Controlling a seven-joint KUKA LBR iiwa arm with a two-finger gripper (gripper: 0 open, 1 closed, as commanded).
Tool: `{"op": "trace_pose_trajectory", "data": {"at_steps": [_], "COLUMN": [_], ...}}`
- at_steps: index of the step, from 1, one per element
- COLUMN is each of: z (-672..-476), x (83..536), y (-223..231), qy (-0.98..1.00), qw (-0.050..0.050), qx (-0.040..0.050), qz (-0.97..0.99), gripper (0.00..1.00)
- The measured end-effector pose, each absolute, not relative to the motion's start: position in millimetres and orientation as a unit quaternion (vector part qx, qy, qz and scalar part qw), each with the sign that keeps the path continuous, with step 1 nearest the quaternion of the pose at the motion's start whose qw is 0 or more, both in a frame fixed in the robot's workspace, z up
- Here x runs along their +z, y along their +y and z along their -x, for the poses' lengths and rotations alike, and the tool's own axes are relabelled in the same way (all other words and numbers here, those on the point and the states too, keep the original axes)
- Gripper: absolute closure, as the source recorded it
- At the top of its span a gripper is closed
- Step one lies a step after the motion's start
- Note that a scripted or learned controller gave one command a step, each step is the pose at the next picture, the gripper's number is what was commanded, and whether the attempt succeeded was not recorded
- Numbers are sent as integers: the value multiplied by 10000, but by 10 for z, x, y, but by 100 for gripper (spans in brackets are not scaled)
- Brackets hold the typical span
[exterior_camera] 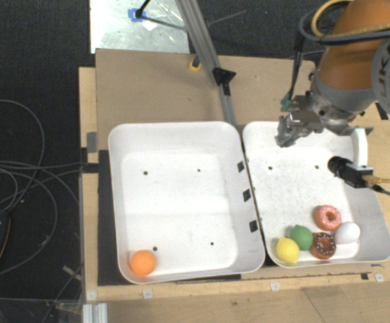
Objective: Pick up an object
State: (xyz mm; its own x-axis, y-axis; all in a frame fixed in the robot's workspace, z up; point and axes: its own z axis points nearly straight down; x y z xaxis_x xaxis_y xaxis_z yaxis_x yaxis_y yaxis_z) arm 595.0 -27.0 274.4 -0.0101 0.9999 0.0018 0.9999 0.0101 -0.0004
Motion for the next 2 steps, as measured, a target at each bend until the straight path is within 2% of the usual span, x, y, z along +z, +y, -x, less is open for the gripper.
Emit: {"op": "trace_pose_trajectory", "data": {"at_steps": [1, 2], "z": [-5998, -5902], "x": [2676, 2438], "y": [283, 821], "qy": [-7111, -7109], "qw": [7, 14], "qx": [-10, -2], "qz": [7031, 7033], "gripper": [100, 100]}}
